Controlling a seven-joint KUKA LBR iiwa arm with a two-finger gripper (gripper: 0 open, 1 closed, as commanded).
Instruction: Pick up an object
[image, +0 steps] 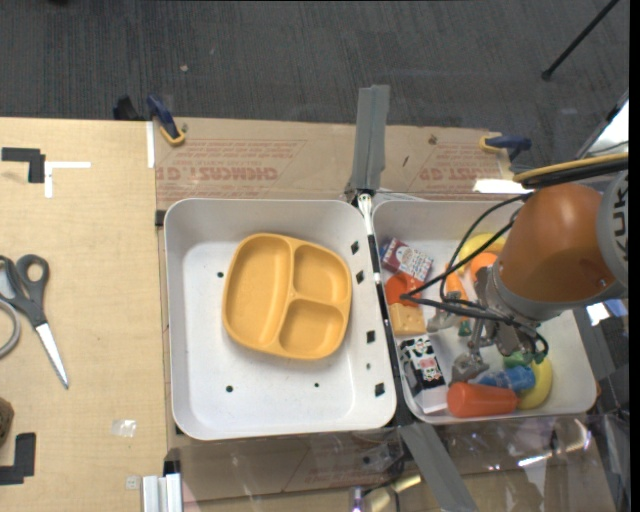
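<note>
Your pincer (478, 345) hung low over the crowded right bin (572, 398); you couldn't tell its grip. You needed one isolated target, perhaps the orange toy (480, 400) by the bin's near edge.

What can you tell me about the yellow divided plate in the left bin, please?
The yellow divided plate looks like smooth moulded plastic, a rounded square with raised ridges splitting it into three compartments: one long one on its left and two smaller ones on its right. It lies flat and right way up, turned slightly, near the middle of the left bin, resting on the white floor. Nothing lies in it and nothing else touches it.
</note>
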